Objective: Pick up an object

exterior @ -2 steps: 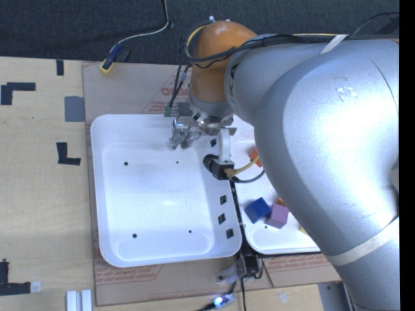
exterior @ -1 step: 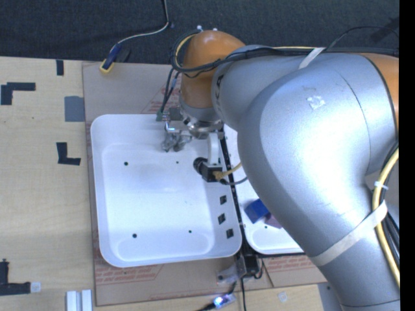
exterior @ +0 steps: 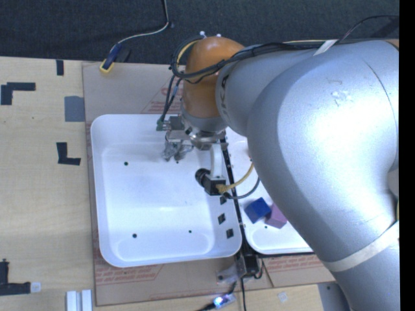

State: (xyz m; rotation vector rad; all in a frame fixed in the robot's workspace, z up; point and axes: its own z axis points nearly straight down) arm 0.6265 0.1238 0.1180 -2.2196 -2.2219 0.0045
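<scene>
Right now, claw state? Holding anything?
Claw: over the left bin, near its back wall. Open or shut cannot be told from this view. Nothing seen in it. Blue block and purple block lie in the right bin.

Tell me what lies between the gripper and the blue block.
The gripper hangs over the left bin. The blue block lies in the right bin beside a purple object. Between them: the bins' adjoining walls and dangling cables.

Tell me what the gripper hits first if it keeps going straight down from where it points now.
Most likely the bare white floor of the left bin. The gripper points down over its upper part, with no object under it; depth is hard to judge from this slant.
</scene>
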